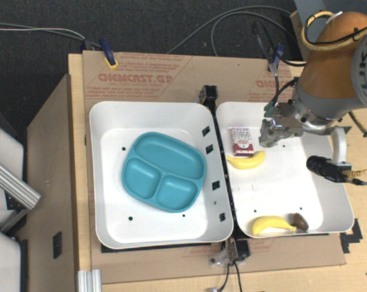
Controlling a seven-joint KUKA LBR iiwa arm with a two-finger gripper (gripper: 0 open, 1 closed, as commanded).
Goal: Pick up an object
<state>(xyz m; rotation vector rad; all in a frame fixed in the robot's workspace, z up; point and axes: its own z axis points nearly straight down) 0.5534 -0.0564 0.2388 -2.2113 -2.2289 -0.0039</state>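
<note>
Tool (269, 134) hanging low over right bin (329, 218), beside banana (246, 160) — arm bent

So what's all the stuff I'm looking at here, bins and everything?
Bins: 2, white, side by side on the bench; left bin, right bin.
Divided plate: 1, teal, in the left bin.
Bananas: 2, yellow, in the right bin; one near the dividing edge, one at the front edge.
Small packet: 1, red and white, in the right bin just above the upper banana.
Clamp: 1, blue and yellow, on the board's back left edge.
Cables: several, black, behind the bench.
Arm: 1, grey and orange, reaching in from the right.
End effector: 1, dark metal, over the right bin beside the packet.
</note>
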